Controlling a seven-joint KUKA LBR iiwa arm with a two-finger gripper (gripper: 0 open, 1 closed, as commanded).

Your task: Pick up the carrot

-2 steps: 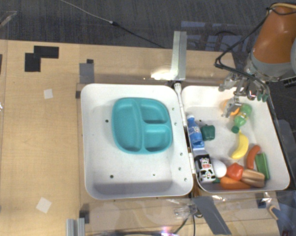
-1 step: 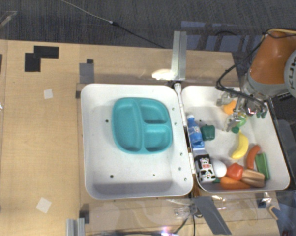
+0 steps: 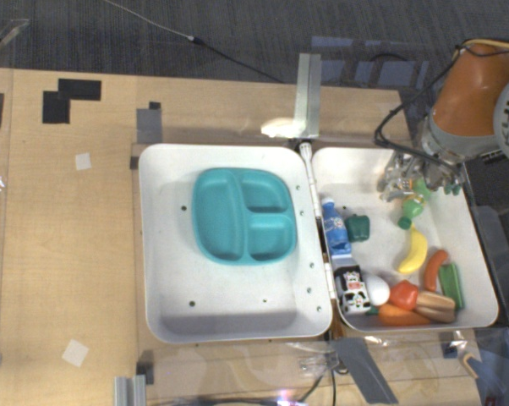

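Note:
The carrot (image 3: 396, 315) is an orange tapered piece lying along the front wall of the right bin (image 3: 483, 265). It is partly tucked under a red-orange pepper-like toy (image 3: 404, 294) and a brown bread piece (image 3: 435, 305). My gripper (image 3: 409, 183) hangs over the back of the same bin, far behind the carrot. It sits just above a small green and yellow toy (image 3: 408, 212). Nothing shows as held in it.
The right bin also holds a yellow banana (image 3: 413, 252), an orange-red stick (image 3: 435, 267), a dark green stick (image 3: 451, 284), a white egg (image 3: 378, 293), a black-and-white box (image 3: 350, 289), a blue bottle (image 3: 335, 227) and a green block (image 3: 357, 227). A teal divided plate (image 3: 242, 214) lies in the left bin (image 3: 166, 303).

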